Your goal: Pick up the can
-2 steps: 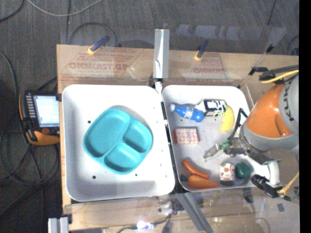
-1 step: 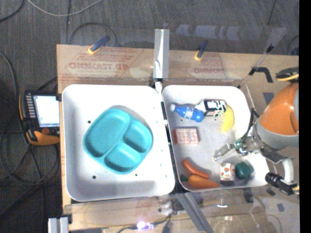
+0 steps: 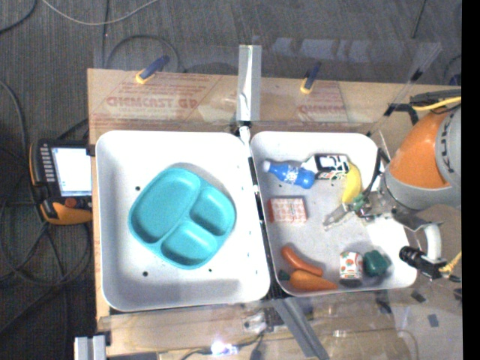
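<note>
Where end effector (image 3: 339, 214) hovers, can (image 3: 349, 265) below

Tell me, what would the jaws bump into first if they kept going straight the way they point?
Probably the pink box. The gripper points left across the right bin, but its height is unclear, so it might pass over.

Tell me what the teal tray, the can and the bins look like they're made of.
Teal tray: likely molded plastic, one even colour with soft sheen and rounded compartments. Can: too small to judge; a printed white and red label covers its side. Bins: probably thin plastic or enamelled metal, smooth white with rounded corners.
</note>
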